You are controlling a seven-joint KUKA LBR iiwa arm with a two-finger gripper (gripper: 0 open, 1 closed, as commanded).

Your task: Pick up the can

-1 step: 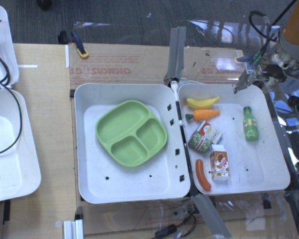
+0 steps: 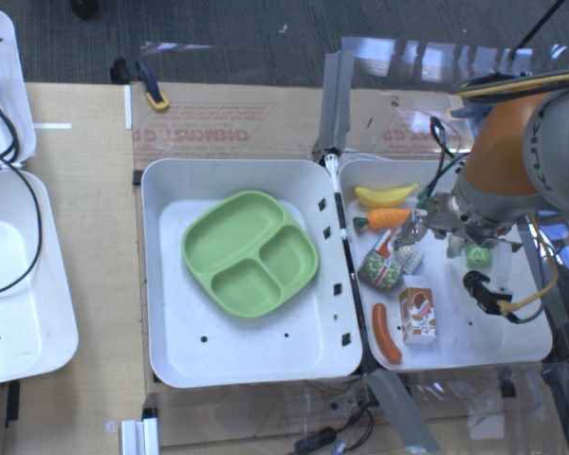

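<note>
The can [image 2: 381, 269], green with a red patch on its label, lies on its side in the right bin [image 2: 484, 337], near that bin's left wall. My gripper [image 2: 412, 231] hangs just above and to the right of the can, at the end of the grey arm with the orange band [image 2: 512, 145]. It is close over the can's upper end, beside the carrot. Whether it touches the can is unclear from this angle.
In the right bin are also a banana [image 2: 386, 194], a carrot [image 2: 389, 218], a small carton [image 2: 417, 314], a sausage [image 2: 386, 334] and a small green object [image 2: 479, 252] under the wrist. A green divided plate [image 2: 250, 252] lies in the left bin [image 2: 156, 282].
</note>
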